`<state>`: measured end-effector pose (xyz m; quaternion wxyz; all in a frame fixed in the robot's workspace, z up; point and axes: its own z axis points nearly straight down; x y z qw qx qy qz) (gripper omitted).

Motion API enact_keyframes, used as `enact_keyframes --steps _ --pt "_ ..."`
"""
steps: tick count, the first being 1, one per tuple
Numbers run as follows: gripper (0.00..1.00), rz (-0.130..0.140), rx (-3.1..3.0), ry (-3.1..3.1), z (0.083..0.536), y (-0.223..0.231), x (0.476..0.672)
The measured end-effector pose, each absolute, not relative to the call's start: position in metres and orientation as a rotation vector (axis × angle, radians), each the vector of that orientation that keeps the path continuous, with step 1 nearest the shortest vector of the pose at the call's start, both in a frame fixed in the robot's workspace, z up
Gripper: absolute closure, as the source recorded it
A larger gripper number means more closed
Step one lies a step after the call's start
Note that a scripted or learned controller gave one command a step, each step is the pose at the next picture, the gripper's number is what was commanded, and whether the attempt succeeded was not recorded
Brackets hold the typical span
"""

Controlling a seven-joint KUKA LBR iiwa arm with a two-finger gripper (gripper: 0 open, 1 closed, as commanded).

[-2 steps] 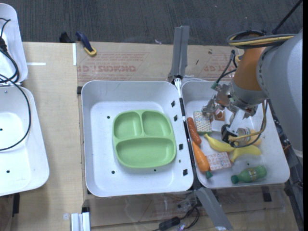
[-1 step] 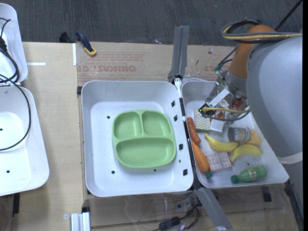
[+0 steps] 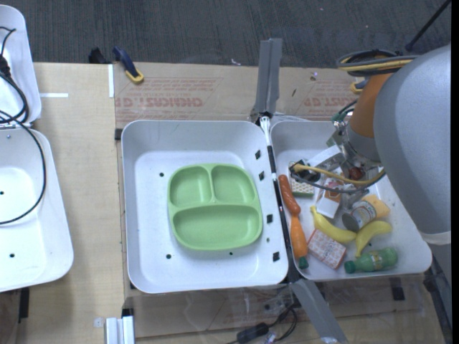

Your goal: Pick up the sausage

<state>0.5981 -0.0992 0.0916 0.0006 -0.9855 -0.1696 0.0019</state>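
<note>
Two bins sit side by side; the right bin (image 3: 419, 256) holds a crowd of toy food. Nearest the camera lie a green bottle (image 3: 371, 261), a red cracker pack (image 3: 327, 249) and a carrot (image 3: 297, 239). Just beyond the carrot, end to end with it along the bin's left wall, lies the sausage (image 3: 288, 194). Two bananas (image 3: 351, 231) and a can (image 3: 361, 215) crowd the middle. The gripper (image 3: 349, 192) hangs over them, well right of the sausage; whether it is clenched or released I cannot tell. The likely failure is closing on the carrot, or the wall blocking a finger. Farther left, a green divided plate (image 3: 215, 208) rests in the left bin (image 3: 136, 192).
</note>
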Motion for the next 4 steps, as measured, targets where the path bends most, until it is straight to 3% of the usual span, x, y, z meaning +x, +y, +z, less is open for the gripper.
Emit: enact_keyframes --steps 1,2,3,4 --pt "0.00 0.005 -3.043 -0.784 0.091 -0.097 0.636" --pt "0.00 0.005 -3.125 -0.319 0.091 -0.093 0.630" --pt "0.00 0.005 -3.126 -0.313 0.091 -0.157 0.645" --pt "0.00 0.003 -3.124 -0.321 0.142 -0.103 0.637"
